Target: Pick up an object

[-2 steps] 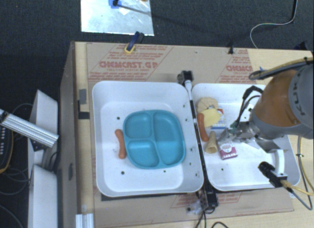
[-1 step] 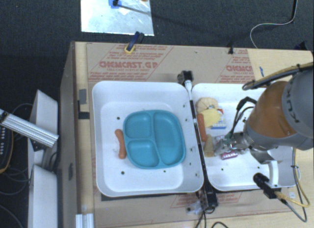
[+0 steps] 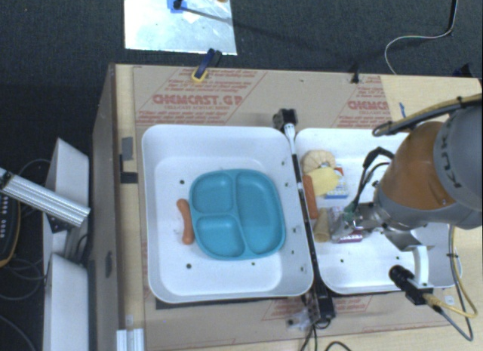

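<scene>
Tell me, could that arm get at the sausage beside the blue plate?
Probably yes. The sausage lies bare on the left bin's floor beside the plate, nothing over it. The gripper sits in the right bin, so it must cross over.

hot dog point(image 3: 185, 221) – orange-brown, lay lengthwise in left bin, just left of blue tray | second hot dog point(image 3: 309, 195) – right bin, along its left wall | yellow cheese-like piece point(image 3: 326, 182) – beside it, under tan bun point(image 3: 318, 160) | tan item point(image 3: 323, 226) – below them, near wrist
</scene>
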`<state>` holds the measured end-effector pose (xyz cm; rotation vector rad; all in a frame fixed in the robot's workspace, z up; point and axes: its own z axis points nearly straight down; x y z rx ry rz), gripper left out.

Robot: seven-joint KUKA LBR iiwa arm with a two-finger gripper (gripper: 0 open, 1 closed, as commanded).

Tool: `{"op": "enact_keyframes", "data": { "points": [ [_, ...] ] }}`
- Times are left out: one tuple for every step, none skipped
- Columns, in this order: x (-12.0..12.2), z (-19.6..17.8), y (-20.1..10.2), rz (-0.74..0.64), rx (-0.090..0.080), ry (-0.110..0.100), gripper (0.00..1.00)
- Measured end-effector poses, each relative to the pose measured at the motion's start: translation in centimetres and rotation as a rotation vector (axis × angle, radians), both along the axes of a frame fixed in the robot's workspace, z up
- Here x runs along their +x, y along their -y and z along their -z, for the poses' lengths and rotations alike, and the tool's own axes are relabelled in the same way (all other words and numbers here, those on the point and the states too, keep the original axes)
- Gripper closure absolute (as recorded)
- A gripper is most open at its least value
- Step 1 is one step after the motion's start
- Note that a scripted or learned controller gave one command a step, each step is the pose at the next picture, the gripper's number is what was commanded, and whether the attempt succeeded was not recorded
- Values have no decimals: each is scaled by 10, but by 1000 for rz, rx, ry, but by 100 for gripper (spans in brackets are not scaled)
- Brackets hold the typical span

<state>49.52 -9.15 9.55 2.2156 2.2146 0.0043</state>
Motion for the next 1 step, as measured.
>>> {"op": "enact_keyframes", "data": {
  "points": [
    [60,-99,-63,-4,5,-5,100]
  ]
}}
